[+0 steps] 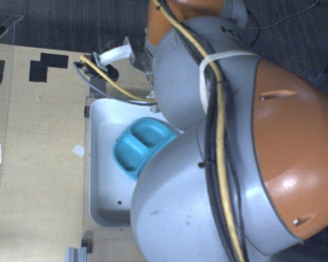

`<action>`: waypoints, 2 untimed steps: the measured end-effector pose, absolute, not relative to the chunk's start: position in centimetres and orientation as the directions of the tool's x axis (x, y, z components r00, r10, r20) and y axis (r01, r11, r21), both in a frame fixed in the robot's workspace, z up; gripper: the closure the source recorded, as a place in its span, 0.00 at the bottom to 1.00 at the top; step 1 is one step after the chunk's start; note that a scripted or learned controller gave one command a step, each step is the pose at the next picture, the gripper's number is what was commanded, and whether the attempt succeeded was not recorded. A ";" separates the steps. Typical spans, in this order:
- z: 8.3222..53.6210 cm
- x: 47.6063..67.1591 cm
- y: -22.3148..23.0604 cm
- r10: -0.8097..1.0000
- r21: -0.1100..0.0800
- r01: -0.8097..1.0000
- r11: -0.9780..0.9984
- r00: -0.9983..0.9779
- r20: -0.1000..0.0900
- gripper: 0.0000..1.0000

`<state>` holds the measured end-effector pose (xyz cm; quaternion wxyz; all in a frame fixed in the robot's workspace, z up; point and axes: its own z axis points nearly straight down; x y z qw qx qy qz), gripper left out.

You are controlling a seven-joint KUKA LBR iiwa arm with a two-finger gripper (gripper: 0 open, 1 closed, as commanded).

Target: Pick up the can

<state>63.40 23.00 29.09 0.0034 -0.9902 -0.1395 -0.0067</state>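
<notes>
We see the grey arm with its orange band (228,158) bulking across most of the frame, its joints hanging over the shallow white plastic bin (99,168) and covering much of it. In the bare part of that bin lies a light-blue two-compartment plastic tray (138,145), partly tucked under the arm's elbow. Left of the bin runs the pale wooden desk (37,148), carrying black square markers.

The can we cannot place — it may sit under the arm's bulk, but nothing visible confirms that.

As we judge it, the step in hand is the reach toward the can. To do it well, we would want the descent centred on the can's body, fingers spread wider than it, closing only once they straddle its sides, and kept clear of the blue tray and the bin wall.

The end effector is likewise masked by the arm, so we cannot tell whether it stands wide or narrow, or whether it holds or touches anything.
</notes>
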 end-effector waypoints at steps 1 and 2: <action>30.2 63.5 22.9 0.275 -0.007 0.275 -0.961 0.961 0.018 1.00; 26.5 64.1 23.5 0.202 -0.003 0.202 -0.979 0.979 0.003 1.00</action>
